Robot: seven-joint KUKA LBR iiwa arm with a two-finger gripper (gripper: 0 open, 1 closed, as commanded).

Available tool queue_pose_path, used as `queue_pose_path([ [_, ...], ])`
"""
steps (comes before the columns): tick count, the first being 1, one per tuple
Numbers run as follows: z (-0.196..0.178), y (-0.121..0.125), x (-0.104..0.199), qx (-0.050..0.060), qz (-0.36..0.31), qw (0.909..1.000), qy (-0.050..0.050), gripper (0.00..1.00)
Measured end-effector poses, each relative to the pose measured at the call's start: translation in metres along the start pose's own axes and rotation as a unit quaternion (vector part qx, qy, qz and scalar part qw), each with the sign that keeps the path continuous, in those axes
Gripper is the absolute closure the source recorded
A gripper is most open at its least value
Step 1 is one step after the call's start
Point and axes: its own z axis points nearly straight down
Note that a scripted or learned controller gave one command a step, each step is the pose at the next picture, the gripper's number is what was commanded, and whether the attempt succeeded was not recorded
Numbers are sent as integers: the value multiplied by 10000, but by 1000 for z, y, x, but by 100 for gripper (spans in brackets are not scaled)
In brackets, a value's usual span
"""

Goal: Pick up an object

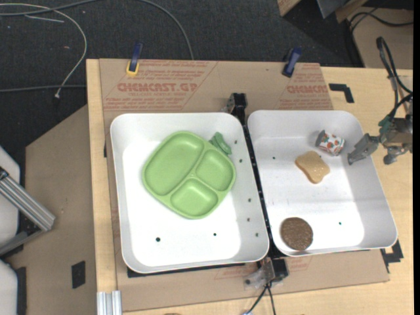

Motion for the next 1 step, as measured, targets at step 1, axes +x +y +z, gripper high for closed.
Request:
queue_pose_path([
  [1,-7,3,1,-61,-20,10000,-17,0],
])
